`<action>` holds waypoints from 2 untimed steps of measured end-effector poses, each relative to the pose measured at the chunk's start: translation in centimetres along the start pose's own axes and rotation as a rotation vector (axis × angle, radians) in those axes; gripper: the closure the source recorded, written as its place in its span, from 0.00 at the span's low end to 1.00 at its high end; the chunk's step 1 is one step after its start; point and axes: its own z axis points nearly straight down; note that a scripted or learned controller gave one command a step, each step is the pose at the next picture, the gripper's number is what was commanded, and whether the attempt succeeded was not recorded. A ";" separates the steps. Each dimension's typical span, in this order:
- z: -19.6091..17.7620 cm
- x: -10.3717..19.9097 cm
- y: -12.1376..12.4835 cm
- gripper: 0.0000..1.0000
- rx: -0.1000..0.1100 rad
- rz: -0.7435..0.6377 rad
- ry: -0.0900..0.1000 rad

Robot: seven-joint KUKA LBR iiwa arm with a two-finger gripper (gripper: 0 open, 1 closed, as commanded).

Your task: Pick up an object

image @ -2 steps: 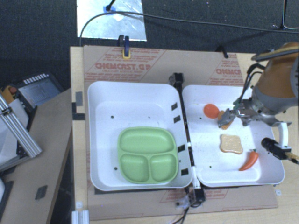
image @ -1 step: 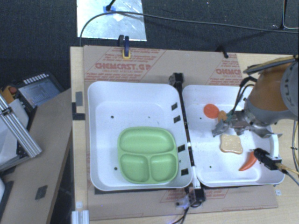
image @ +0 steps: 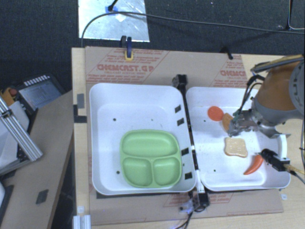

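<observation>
Nearest us lay an orange chili pepper [image: 253,165] and a toast slice [image: 236,147] in the right bin [image: 205,175]. We could not tell the gripper's [image: 237,126] opening as it hung over a tan item [image: 227,122] beside the toast. We judged a centred, vertical descent best before closing.

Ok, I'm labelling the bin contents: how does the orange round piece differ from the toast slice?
The orange round piece is a small bright disc; the toast slice is larger, pale tan and roughly square. The disc lies toward the far side of the right bin, left of the gripper; the toast lies just below it. Both lie flat.
</observation>
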 end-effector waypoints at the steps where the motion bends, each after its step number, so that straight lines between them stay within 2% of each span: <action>1: -6.1 0.5 0.8 1.00 -0.005 -0.003 0.000; 2: -11.4 0.5 1.0 1.00 -0.004 -0.002 0.000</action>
